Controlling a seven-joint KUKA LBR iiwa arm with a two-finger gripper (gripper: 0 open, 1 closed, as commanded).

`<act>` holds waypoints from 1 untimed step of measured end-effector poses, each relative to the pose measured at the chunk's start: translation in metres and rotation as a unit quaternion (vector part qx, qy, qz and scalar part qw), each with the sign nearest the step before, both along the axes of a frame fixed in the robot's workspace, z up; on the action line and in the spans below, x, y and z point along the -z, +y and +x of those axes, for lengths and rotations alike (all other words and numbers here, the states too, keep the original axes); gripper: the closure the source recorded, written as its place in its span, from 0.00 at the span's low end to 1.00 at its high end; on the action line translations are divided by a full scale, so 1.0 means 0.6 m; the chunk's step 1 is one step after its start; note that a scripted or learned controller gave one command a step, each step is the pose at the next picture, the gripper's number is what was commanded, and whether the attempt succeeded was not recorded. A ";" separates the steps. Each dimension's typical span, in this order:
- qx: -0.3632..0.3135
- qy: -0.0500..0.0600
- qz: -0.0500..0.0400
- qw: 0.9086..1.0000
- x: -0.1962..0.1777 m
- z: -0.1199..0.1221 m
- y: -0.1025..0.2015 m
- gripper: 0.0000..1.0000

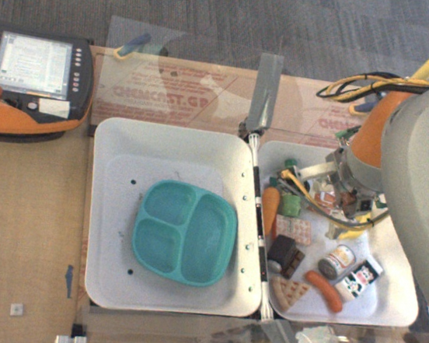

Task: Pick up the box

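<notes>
Dividers first: the strip (258, 227) between the two bins serves as the landmark. Left of it, well clear, a teal compartment plate (185, 233) lies flat in the left bin (116, 146), likely a drop spot and not part of this pick. Just right of the strip, the right bin (401, 305) crowds its toys together: a carrot (270, 208) against the strip, a dark block (285, 254) below it, a waffle wedge (289, 292) lower down. Further right lie a can (337, 261), a sausage (325, 291), and the black-and-white box (360, 277), flat and free near the bin's lower right. The gripper (341, 201) hangs over clutter above the can, apart from the box; whether it is wide or narrow cannot be told, since cables and wrist hide it.
</notes>
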State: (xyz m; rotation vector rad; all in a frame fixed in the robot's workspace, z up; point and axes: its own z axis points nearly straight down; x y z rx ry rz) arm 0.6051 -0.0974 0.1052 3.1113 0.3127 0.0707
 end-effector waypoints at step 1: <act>-0.017 0.022 0.004 1.000 -0.001 0.099 -0.014 0.00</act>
